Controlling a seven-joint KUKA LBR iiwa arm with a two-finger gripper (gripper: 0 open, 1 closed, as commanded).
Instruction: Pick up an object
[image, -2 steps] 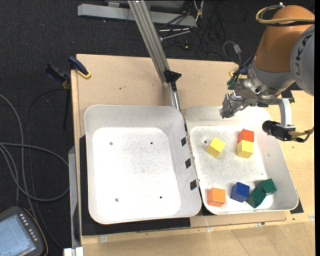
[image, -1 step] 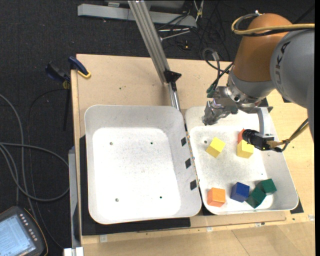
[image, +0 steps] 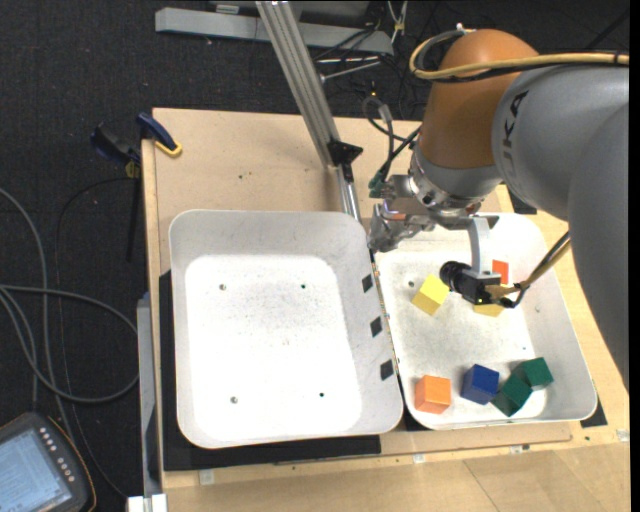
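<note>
My gripper (image: 387, 228) hangs over the back left corner of the right bin (image: 560, 330), close to the rim between the two bins. I see nothing held in it. A yellow block (image: 431, 296) lies in the right bin just below and to the right of the gripper, apart from it. A small red-orange piece (image: 499, 271) and a second yellow piece (image: 489, 309) lie further right, partly hidden by the robot's parts. Along the bin's front lie an orange block (image: 432, 392), a blue block (image: 480, 383) and two green blocks (image: 538, 372) (image: 512, 394).
The left bin (image: 190, 300) stands beside the right one, with dark clips on the shared rim (image: 378, 325). A slanted metal bar (image: 305, 85) runs down from the back to the bins' far corner. A blue-and-yellow clamp (image: 150, 130) sits at the bench's back left.
</note>
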